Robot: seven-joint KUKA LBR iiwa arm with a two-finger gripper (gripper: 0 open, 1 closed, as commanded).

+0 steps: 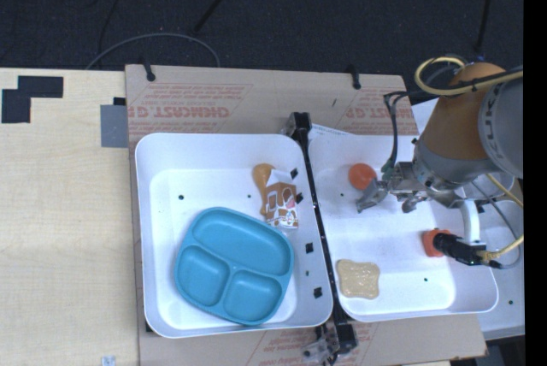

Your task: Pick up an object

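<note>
Orange and round, the small ball (pixel 361 175) lies just beside the pincer (pixel 382 195); whether the pincer is clenched, I cannot tell.

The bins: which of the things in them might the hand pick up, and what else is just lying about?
Could be picked up:
- orange ball, right bin, beside the hand
- beige flat piece, right bin
- blue divided plate, left bin
- small printed packet, left bin
- brown piece, left bin

Just lying about:
- cardboard sheet under the bins
- cables on the dark floor
</note>
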